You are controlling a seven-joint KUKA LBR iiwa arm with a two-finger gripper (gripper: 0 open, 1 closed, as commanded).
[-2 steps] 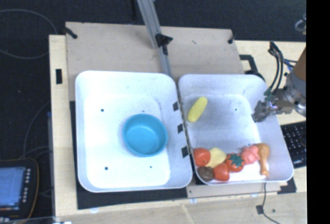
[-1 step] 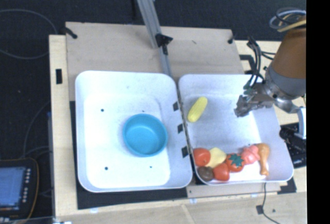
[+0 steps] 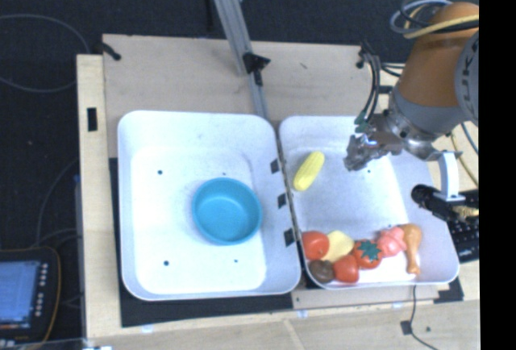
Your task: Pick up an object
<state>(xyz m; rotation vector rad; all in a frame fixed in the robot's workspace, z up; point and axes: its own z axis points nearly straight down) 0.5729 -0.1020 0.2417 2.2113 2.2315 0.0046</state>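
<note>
Claw (image 3: 360,153) hangs over the right bin (image 3: 339,131); its state I cannot tell. Just to its left lies a yellow corn cob (image 3: 308,170). Along that bin's near wall huddle toy foods (image 3: 359,250), possibly tomatoes among them. Across in the left bin (image 3: 145,139) sits a blue bowl (image 3: 226,210).

One fixed cam above bench (image 3: 185,70), slanted down on both bins (image 3: 145,139)

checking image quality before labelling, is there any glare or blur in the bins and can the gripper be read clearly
Camera view: light is even and soft, the white bins look slightly washed out without hard glare; the blue bowl and corn cob are fairly sharp; the gripper is a dark, soft blur, its finger state unreadable.
</note>
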